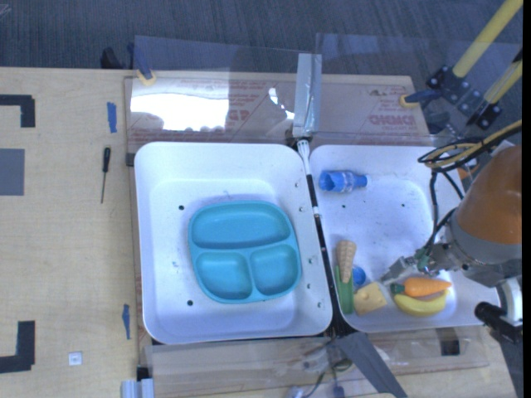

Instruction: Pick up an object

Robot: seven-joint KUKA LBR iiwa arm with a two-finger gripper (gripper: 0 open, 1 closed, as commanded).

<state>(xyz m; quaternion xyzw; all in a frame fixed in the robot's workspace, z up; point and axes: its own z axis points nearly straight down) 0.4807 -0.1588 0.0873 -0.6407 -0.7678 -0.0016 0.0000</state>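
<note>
The right bin [390,197] holds several toy foods. An orange carrot [426,287] lies on top of a yellow banana [420,305] near the front right. A yellow cheese wedge [370,297] and a small blue piece [358,276] sit beside a corn cob [344,272] along the left wall. A blue bottle [342,181] lies at the back. My gripper [412,265] is low in the right bin, just above and left of the carrot, with the cheese wedge to its left. Nothing shows held in it.
The left bin [158,222] carries a teal three-part plate [243,249]. A clear panel [249,98] stands behind the bins, and a metal divider post [307,94] rises at the back between them. Cables [452,152] hang by the arm on the right.
</note>
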